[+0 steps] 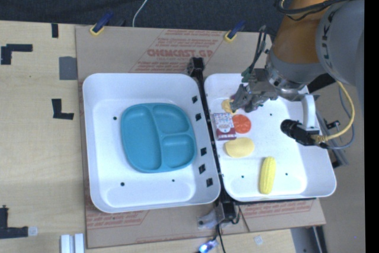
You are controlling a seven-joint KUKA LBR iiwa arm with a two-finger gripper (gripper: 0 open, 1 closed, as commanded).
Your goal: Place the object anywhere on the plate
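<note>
At the near edge of the right bin (pixel 314 186), a yellow corn cob (pixel 267 175) lies lengthwise, close to the front rim and apart from the other pieces. Just beyond it, toward the bin's inner wall, a pale yellow potato-shaped piece (pixel 239 147) rests on the floor. Behind that sit a small printed packet (pixel 223 125), hard against the wall shared with the other bin, and a red round tomato-like piece (pixel 242 124) just beside it on its right. Farther still, a small yellow piece (pixel 227 105) shows partly beneath the gripper (pixel 244 101), which hangs over the far inner part of this bin, directly above that cluster; whether it is parted or closed cannot be told, and nothing is visibly between its tips. In the left bin (pixel 100 92), the blue divided plate (pixel 158 137) lies flat near the middle, its three compartments bare, well apart from all the food pieces. The arm (pixel 308 26), grey with an orange band, crosses the far right corner of the bench (pixel 35 127).
</note>
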